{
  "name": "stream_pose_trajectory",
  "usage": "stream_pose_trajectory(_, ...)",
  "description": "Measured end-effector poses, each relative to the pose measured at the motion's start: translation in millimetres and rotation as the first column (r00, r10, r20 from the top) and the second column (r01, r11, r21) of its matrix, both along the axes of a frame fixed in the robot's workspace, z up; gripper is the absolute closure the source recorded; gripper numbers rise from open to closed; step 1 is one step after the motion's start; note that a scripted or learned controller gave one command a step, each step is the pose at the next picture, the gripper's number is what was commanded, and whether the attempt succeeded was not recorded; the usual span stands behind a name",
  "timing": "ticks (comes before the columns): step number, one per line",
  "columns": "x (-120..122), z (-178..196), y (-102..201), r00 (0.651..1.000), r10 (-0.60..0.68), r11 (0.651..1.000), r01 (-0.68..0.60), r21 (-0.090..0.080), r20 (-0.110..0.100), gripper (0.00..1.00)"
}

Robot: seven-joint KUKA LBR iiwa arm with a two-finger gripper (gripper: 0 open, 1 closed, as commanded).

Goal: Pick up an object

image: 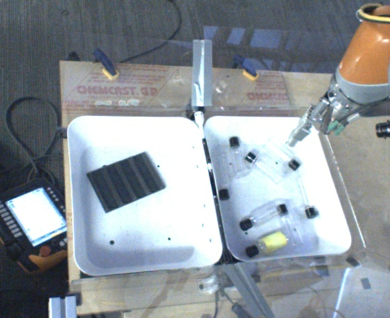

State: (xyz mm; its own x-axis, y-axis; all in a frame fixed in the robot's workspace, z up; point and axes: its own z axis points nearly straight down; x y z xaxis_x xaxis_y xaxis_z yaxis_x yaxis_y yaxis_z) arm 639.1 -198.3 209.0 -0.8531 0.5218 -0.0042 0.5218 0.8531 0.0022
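Yellow object: lying at right bin's near edge, among clear capped vials.
Ribbed black block: resting in left bin.
Gripper: hovering over right bin's far corner; opening, hold: cannot tell.

- The arm runs off the right and top edges.
- Clear vials in the right bin blur into the white floor, outlines hard to trace.
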Motion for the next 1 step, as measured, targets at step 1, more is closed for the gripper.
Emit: stream_pose_trajectory(1, -18.4, -116.1, 26.0, 1.0, 0.013, 1.0, -0.013, -0.003, 0.004, 0.0)
